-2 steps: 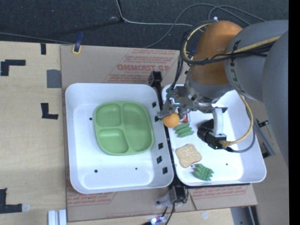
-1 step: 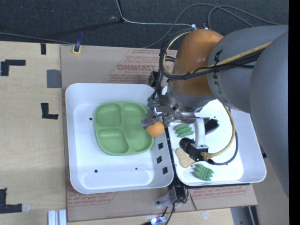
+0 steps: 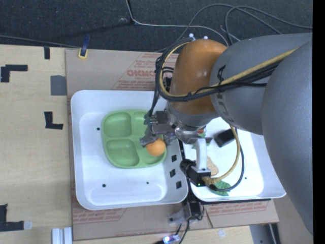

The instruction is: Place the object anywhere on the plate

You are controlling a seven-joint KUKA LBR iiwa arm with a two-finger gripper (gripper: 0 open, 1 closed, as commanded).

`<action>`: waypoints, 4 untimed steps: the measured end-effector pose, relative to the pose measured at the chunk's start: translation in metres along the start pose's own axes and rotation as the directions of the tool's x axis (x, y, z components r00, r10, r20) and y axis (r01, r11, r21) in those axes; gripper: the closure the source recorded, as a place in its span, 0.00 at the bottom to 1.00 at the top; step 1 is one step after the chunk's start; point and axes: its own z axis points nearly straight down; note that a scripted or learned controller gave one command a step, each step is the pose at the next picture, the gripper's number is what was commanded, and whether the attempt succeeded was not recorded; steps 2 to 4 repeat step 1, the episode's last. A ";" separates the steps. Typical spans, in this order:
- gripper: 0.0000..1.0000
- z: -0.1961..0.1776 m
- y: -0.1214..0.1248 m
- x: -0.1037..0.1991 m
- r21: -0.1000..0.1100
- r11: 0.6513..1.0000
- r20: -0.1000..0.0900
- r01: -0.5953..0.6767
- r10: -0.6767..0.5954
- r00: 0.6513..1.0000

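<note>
Two white bins sit side by side on the bench (image 3: 30, 156), over a sheet of brown cardboard (image 3: 134, 70). The left bin (image 3: 81, 141) holds a green plate (image 3: 119, 123) with divided sections, two smaller ones on its left and a longer one on its right. The plate lies in the upper middle of the bin, with its right edge near the wall between the bins.

The grey arm (image 3: 269, 80) comes in from the right and fills much of that side. Its orange band (image 3: 195, 72) bulges over the gap between the bins. The jaws hang low over the right side of the plate, dark metal parts crowded together. From here I cannot tell whether they are open or closed.

Just below them is the ball (image 3: 156, 148), small, round and orange. It sits at the lower right of the plate, close to the rim, touching or nearly touching the metal above it. I cannot make out whether it is gripped or simply resting in the plate.

In the right bin (image 3: 266, 184) a small black block (image 3: 223, 137) lies tilted near the arm. A green scrap (image 3: 221, 188) lies near the bin's front edge, well apart from the block.
</note>
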 end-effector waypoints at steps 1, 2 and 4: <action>0.00 0.000 0.001 -0.001 -0.001 1.000 0.001 -0.001 0.001 1.000; 0.00 0.000 0.001 -0.001 -0.001 1.000 0.001 -0.001 0.001 1.000; 0.00 0.000 0.001 -0.001 -0.001 1.000 0.001 -0.001 0.001 1.000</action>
